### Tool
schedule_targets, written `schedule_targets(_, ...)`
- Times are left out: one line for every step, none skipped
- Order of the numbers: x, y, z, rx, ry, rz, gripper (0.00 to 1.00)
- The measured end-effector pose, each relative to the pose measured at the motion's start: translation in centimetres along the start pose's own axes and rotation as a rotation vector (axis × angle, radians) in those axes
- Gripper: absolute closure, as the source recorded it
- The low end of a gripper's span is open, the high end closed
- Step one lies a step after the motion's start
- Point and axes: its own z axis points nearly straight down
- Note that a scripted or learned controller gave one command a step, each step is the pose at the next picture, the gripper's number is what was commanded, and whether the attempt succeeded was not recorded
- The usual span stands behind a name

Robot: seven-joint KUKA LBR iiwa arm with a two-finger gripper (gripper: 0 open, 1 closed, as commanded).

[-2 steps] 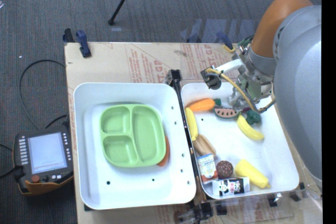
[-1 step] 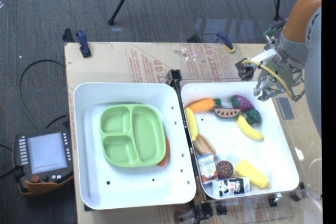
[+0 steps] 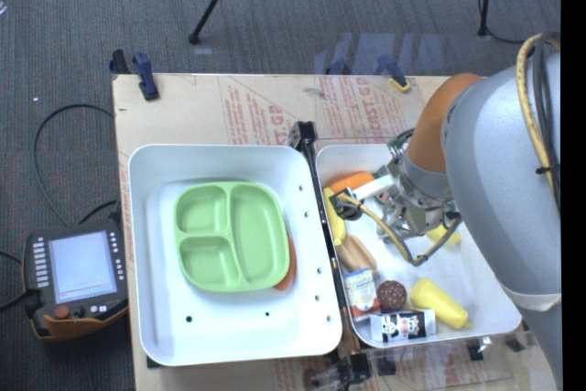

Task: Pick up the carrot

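The carrot [image 3: 351,182] is an orange piece lying at the far left end of the right bin [image 3: 490,288], close to the wall between the two bins. My gripper [image 3: 400,213] hangs low over the middle of that bin, just right of the carrot and slightly nearer the camera. The grey arm and its orange band cover the bin's far right part. A looped cable under the wrist blocks my sight of the gripper's tip, and nothing shows as held.
In the right bin lie a yellow banana-like piece [image 3: 335,222], a bun [image 3: 356,252], a small jar [image 3: 361,289], a brown round cookie [image 3: 392,293], a yellow piece [image 3: 439,304] and a small carton [image 3: 404,325]. The left bin [image 3: 156,288] holds a green divided plate [image 3: 231,235].
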Motion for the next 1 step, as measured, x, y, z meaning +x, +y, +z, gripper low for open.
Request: schedule_targets(0.0,0.03,-0.02,0.0,0.0,0.001,0.0)
